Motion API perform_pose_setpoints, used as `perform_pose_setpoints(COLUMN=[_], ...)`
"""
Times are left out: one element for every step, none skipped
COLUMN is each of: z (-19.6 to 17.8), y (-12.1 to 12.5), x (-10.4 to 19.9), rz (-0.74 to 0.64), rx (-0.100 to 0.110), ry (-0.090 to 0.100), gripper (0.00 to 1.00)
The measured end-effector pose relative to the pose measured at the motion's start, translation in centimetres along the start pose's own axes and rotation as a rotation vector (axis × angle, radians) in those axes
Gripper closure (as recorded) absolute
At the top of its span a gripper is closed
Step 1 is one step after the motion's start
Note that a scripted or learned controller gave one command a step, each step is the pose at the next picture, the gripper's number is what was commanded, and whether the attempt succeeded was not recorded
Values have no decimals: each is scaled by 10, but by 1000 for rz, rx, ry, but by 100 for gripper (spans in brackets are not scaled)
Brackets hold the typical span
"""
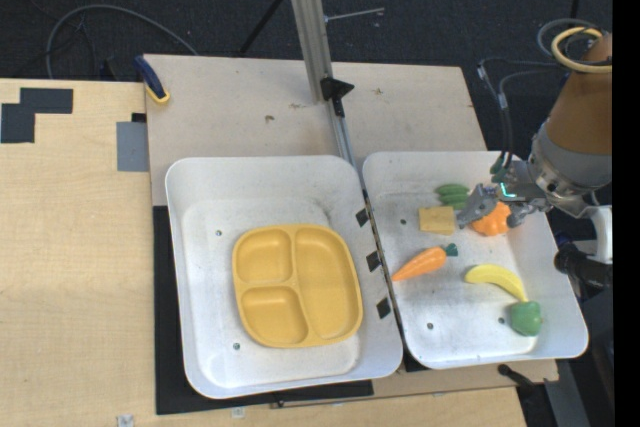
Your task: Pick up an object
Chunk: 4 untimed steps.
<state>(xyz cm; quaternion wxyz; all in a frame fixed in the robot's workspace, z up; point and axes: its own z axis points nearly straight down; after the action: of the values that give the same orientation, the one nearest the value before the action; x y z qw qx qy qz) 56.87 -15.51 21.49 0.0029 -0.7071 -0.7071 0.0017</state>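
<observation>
The gripper [487, 207] is down low in the right bin [570, 340], right at the orange toy [492, 223] near the far right wall. From here I can't tell whether it has hold of that piece. The toy looks to be sitting on the bin floor, so I'd say nothing is lifted yet. Close by lie a yellow block [437, 220] and green pepper [452, 192]; carrot [420, 263], banana [496, 280] and green ball [525, 317] wait nearer us. The yellow divided plate [296, 284] sits in the left bin [200, 215].
</observation>
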Motion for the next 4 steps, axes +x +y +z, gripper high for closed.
perform_pose_setpoints(z=[-1,46,93,127], y=[1,-6,2,3], x=[0,6,7,7], rz=[0,0,1,2], rx=[-3,1,0,-6], ry=[-1,0,0,-2], gripper=[0,0,0,0])
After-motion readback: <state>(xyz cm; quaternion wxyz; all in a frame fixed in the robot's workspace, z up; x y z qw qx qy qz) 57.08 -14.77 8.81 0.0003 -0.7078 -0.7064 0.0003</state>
